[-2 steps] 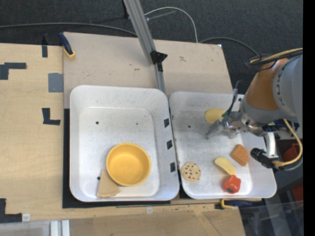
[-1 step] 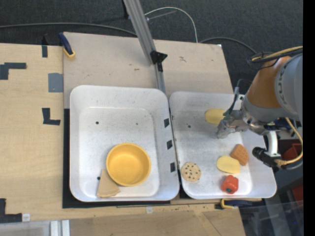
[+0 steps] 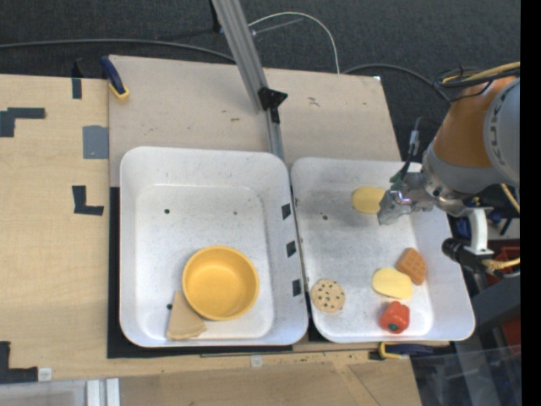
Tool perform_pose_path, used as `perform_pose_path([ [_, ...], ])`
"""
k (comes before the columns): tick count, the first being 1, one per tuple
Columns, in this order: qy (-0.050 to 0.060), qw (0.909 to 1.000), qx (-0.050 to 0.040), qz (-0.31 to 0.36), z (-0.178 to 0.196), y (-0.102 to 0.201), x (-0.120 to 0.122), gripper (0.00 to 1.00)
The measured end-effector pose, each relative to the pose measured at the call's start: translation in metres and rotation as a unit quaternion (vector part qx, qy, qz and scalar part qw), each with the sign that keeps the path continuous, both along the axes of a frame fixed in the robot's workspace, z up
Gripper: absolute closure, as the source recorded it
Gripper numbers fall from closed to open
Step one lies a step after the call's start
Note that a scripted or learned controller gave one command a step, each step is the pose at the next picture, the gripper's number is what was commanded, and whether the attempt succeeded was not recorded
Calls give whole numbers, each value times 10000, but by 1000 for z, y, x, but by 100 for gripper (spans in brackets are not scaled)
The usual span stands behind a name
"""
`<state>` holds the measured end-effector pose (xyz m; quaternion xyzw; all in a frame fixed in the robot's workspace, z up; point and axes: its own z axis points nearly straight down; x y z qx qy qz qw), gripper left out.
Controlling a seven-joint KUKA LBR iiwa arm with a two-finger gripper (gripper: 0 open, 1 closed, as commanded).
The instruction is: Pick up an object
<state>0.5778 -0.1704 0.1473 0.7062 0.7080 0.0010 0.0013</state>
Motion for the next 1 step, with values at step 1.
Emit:
perform_pose_path([
  [1, 2, 10000, 1, -3, 44, 6, -1, 100],
])
